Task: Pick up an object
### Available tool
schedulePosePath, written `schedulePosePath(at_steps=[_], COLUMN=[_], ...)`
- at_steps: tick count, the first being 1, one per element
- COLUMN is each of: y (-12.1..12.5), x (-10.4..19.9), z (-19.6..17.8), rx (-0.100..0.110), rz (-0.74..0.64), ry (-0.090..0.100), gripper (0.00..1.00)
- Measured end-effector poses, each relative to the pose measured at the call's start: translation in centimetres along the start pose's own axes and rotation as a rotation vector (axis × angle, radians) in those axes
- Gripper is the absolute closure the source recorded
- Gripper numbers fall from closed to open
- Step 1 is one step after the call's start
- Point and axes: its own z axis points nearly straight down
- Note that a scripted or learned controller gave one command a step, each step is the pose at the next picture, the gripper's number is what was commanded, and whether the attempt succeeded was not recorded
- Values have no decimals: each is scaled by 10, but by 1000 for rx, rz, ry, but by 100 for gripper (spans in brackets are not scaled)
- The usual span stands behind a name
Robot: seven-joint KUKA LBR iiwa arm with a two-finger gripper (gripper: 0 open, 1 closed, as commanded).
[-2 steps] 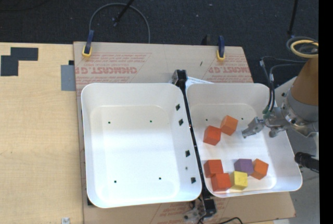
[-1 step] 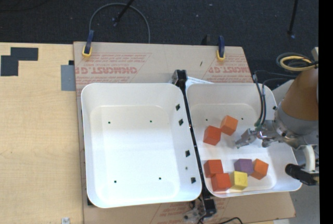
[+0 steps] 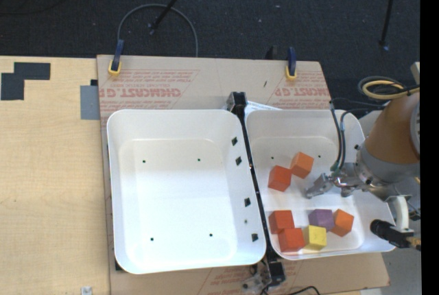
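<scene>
The two-finger metal gripper (image 3: 318, 189) is seen spread and grasping nothing, poised low inside the shallow white right-hand bin (image 3: 302, 123), between a red cube (image 3: 279, 178) with an orange cube (image 3: 302, 164) behind and a purple block (image 3: 321, 219), yellow block (image 3: 317, 237) and orange block (image 3: 343, 221) in front.

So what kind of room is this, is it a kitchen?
Not a kitchen; it looks like a robot lab. A robot arm reaches over two white bins, one holding coloured blocks, a board is held down with clamps, and cables lie on the dark floor.
</scene>
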Motion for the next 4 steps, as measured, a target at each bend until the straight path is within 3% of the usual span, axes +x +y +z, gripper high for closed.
schedulePosePath(at_steps=[1,4], y=[0,-4], x=[-1,-5], z=[-11,-156], rx=[-2,-4], rz=[2,1], ry=[-2,-1], gripper=[100,100])
